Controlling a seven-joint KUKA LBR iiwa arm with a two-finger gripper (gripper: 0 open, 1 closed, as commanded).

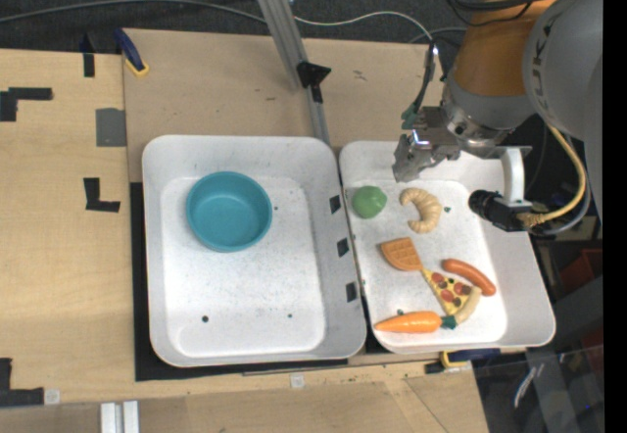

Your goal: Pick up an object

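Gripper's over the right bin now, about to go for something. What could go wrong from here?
1. The gripper hangs near the bin's back edge, between the green ball and the croissant; a straight descent could land between them and close on nothing.
2. The ball looks round and may roll away when touched.
3. The pizza slice, sausage and carrot lie crowded together, so a grab there could nudge neighbours.

Even, bright overhead light; soft short shadows; white bins (245, 152) slightly blown out; mild grain; edges a bit soft.
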